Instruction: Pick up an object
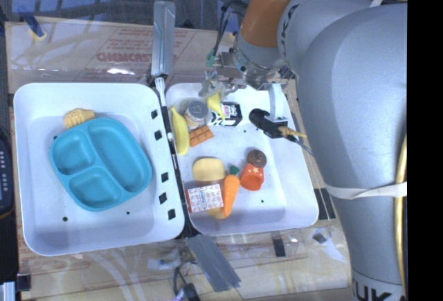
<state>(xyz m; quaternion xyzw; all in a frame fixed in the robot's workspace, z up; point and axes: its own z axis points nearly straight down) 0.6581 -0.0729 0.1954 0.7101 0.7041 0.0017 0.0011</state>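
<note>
Gripper (217,90): low over the far end of the right bin (280,206), with the wrist tipped over it. Spread or pressed together, I cannot tell from where I stand.
Likely target: small yellow piece (215,105), directly under the gripper and touching it or nearly so. Gripped or merely beneath, I cannot tell.
Crowding: small jar (196,113) just beside the gripper, on the side toward the left bin (34,175). Black-and-white card (231,113) just beside it on the other side.
A little further out: banana (180,131) and brown wafer (201,135), beyond the jar.
Well apart from gripper: pale yellow lump (208,169), carrot (230,194), printed box (204,199) and an orange piece with a brown cap (253,171).
Left bin: blue divided plate (100,161), far from the gripper and not involved.
Step in hand (judgement): securing the yellow piece; lift not yet made.
Doing it well: centre on the yellow piece alone, keep jar and card out of the closing path, grip firmly, then rise straight up.
Risk: such a small piece may tip or slip out, and the jar may get nudged. Confirm the hold before clearing the bin wall.
</note>
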